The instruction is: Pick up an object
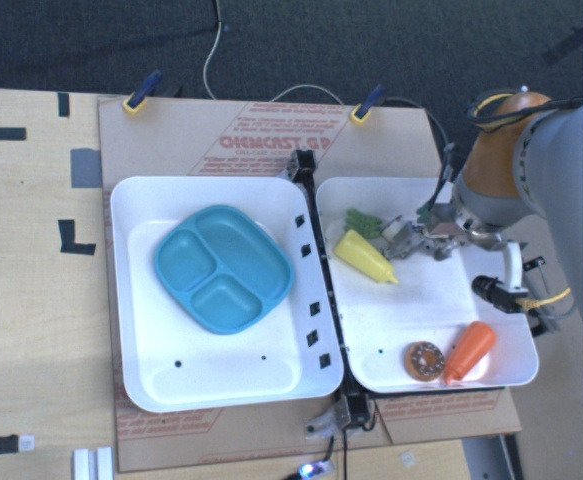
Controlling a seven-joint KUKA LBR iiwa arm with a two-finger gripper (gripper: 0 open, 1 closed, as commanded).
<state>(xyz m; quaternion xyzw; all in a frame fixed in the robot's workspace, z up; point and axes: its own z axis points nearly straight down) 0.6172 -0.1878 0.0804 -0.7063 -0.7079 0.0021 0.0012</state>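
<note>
Approach step: gripper (403, 236), jaws open w/ nothing between, hovered mid-right by the corn (365, 257); next needed descent & closing.

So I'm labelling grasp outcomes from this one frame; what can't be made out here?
- Gripper: too small and cluttered in the camera view to read its finger state.
- Green item: partly covered by the yellow corn, identity unclear.
- Doughnut and carrot: contact unclear.

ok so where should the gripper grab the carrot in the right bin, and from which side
Take the carrot across its orange middle, coming from straight above. It lies flat and slanted near the right bin's front corner, the donut close on its left, so the fingers should close across its narrow width.
</note>
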